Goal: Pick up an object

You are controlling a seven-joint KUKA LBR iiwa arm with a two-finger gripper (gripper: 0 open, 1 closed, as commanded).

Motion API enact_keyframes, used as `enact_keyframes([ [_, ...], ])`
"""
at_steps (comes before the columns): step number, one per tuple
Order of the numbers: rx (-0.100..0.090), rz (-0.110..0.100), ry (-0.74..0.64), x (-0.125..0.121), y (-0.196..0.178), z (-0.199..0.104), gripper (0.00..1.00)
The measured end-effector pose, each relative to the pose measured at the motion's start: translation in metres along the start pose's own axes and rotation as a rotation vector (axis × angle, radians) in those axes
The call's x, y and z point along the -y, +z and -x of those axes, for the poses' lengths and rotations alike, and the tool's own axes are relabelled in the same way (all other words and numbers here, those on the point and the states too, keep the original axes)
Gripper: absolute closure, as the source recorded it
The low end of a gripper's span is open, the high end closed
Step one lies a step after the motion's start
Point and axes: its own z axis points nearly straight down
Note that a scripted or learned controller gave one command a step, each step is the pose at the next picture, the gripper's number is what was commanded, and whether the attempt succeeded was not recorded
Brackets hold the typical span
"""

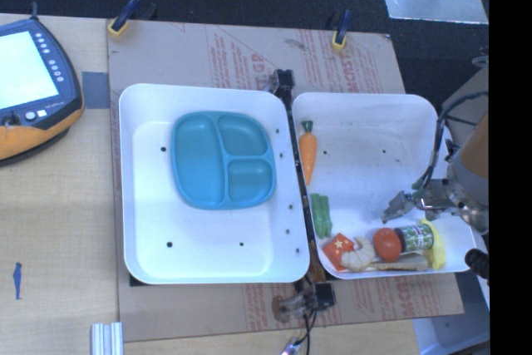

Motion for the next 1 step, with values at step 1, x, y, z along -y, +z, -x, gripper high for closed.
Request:
enact_keyframes([
  [1, 0.000, 0.002, -0.003, -0.0010, -0.0993, -0.0209, 0.00],
])
